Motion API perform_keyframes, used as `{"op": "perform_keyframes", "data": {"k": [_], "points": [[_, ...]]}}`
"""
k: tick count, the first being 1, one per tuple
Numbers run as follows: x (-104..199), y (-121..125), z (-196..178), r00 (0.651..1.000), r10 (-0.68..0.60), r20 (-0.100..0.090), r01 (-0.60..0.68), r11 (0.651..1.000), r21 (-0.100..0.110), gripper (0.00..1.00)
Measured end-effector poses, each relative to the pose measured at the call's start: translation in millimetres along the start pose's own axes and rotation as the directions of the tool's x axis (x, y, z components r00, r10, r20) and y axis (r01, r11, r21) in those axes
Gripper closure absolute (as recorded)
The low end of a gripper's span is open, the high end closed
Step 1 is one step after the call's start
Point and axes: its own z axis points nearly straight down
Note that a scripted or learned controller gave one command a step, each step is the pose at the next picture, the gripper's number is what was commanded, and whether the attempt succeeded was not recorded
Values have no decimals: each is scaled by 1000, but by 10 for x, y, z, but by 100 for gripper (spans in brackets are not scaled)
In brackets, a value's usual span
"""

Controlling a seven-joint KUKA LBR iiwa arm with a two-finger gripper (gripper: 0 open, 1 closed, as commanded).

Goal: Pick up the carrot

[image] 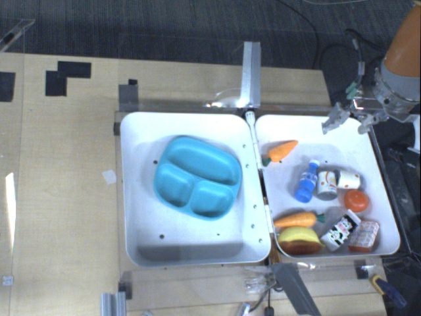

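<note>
My pincer [348, 118] hovers over the far right corner of the right bin [378, 158], its two fingers spread open with nothing between them. The carrot [283, 150] lies in the same bin, at the far left side just beside the wall that divides it from the left bin [131, 176], with its green end toward that wall and its body slightly slanted. It sits apart from the other items: a blue bottle [306, 182] and a small can [327, 184] are nearer the middle, and a second orange vegetable [296, 220] rests toward the near edge above a yellow banana [299, 234]. The blue divided plate [197, 176] occupies the left bin.

I judge I am at the approach step, nothing grasped yet. Next I need to travel left across the bin, line my fingers across the carrot's narrow width, and descend without striking the dividing wall.
</note>
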Motion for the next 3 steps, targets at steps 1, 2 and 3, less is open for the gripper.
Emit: {"op": "perform_keyframes", "data": {"k": [1,2,3], "points": [[565,446,1323,974,226,0,-226,974,2,0],[634,144,1619,991,135,-1,-135,991,-5,0],[657,172,1490,991,133,-4,-133,991,-13,100]]}}
